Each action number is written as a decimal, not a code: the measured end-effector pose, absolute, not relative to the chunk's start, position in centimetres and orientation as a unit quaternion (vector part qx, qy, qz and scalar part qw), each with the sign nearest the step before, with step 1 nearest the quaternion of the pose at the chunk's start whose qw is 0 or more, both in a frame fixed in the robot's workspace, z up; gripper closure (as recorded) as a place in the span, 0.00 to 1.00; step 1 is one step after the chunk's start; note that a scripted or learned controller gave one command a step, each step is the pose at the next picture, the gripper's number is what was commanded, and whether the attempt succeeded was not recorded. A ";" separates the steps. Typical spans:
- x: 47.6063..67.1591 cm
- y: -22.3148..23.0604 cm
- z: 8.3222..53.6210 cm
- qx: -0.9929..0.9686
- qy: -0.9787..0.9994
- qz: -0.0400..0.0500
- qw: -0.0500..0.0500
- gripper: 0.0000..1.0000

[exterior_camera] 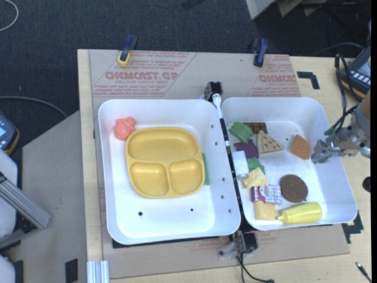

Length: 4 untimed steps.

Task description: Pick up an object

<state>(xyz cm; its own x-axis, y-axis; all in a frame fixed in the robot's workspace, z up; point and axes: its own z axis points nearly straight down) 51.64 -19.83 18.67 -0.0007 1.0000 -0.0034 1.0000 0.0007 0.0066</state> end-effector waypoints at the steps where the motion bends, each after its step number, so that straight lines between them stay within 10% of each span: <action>1: 51.8 -19.9 22.8 0.707 0.708 0.001 0.004 1.00; 4: 52.0 -4.3 22.1 0.705 0.709 0.000 -0.002 1.00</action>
